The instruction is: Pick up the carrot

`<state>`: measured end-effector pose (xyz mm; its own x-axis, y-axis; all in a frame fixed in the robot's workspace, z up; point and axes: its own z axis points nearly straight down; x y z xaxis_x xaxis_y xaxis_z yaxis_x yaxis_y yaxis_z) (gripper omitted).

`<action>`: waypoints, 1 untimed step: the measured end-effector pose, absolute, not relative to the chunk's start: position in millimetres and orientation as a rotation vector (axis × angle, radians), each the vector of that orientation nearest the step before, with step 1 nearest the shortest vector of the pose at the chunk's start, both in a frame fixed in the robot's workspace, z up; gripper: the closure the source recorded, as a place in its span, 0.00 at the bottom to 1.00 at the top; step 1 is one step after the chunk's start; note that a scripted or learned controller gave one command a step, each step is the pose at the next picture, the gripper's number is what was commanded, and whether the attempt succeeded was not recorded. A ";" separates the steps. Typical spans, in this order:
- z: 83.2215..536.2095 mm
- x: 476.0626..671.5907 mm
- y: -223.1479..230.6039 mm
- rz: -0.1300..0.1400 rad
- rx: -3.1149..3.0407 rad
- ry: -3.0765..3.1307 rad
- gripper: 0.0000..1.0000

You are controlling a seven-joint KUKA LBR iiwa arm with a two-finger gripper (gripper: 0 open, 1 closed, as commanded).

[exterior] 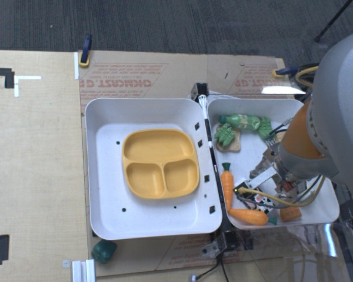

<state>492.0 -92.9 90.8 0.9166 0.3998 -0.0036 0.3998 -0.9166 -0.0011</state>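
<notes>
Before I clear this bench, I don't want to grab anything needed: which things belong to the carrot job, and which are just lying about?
For the job: carrot along the right bin's left wall; second carrot near its front edge.

Lying about: yellow plate, green vegetable, leafy green piece, orange block, dark green lump on the bench.

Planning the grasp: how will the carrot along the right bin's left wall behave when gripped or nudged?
The carrot looks like a smooth toy, so probably stiff, light and somewhat slippery. Its round, tapered body may roll or pivot if nudged. The bin wall close beside it would likely stop a roll that way.
</notes>
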 end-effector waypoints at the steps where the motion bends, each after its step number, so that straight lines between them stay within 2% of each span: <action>1: 190.8 478.3 -14.7 0.007 -3.105 -0.467 0.00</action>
